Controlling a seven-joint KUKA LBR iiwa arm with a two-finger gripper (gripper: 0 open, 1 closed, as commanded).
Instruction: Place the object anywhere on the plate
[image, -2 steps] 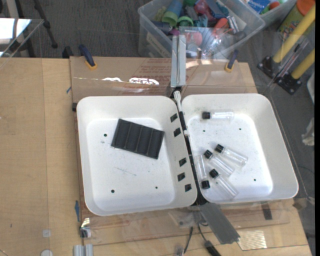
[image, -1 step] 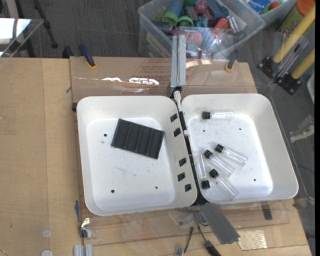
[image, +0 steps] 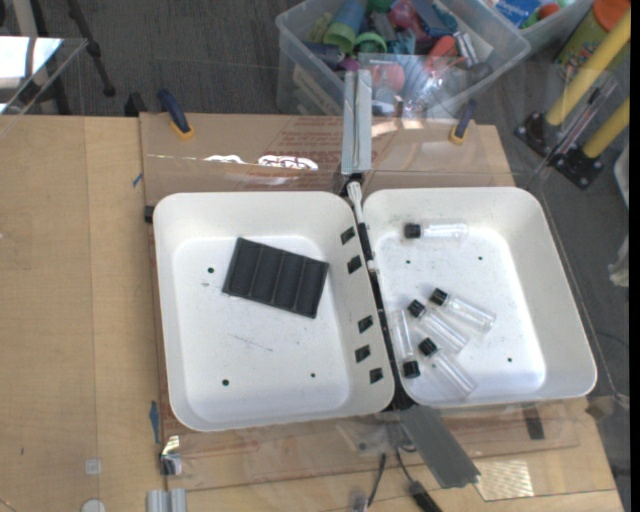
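- Lying flat in the left bin (image: 180, 300), a black ribbed plate (image: 275, 277) looks like a rectangle.
- Clear tubes (image: 450, 315) with black caps lie scattered in the smooth right bin (image: 560, 330).

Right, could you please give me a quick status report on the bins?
Dark ridged plate lies flat in left bin. Five clear black-capped vials lie loose in right bin. None on plate yet.

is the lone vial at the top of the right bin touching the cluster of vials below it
Apart. The camera view shows bare white bin floor between the lone vial near the right bin's far side and the vial cluster lower down.
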